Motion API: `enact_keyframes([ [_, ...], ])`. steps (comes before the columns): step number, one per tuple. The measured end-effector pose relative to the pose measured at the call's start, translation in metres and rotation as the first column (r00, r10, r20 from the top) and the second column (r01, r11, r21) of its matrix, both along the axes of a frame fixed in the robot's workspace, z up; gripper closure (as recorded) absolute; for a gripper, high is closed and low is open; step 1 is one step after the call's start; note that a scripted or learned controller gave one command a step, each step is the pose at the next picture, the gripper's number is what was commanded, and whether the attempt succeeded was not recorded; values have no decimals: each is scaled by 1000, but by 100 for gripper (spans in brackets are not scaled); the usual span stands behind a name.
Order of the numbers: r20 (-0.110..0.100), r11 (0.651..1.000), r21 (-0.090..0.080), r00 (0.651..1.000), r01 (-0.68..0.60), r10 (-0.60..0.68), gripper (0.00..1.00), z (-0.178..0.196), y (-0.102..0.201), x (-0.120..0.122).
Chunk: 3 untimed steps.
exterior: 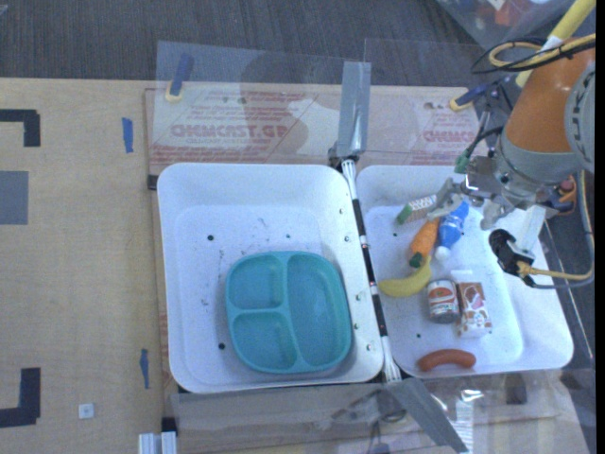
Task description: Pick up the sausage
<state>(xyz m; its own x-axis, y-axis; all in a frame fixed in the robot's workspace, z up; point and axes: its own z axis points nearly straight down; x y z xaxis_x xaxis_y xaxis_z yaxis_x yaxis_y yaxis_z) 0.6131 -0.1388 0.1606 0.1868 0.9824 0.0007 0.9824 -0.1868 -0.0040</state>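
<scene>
The sausage (446, 358) is a reddish-brown link lying flat near the front edge of the right bin (544, 343), with nothing touching it. My gripper (462, 194) hangs over the far part of that bin, just above a blue bottle (454, 223) and well back from the sausage. The orange-banded wrist (539, 121) rises behind it toward the upper right.
In the right bin lie a banana (406, 285), a carrot (424, 239), a small can (440, 301), a little carton (473, 307) and a green-tipped item (416, 208). The left bin (189, 206) holds a teal divided plate (286, 312). Cables (544, 272) hang at the right.
</scene>
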Motion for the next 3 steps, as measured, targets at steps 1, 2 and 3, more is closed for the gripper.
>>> enact_keyframes([
  [1,9,994,-2,994,109,-109,0,-73,14,-4],
  [2,9,994,-1,994,113,-113,100,-63,12,-4],
  [3,4,999,-2,999,48,-48,100,17,8,-15],
])
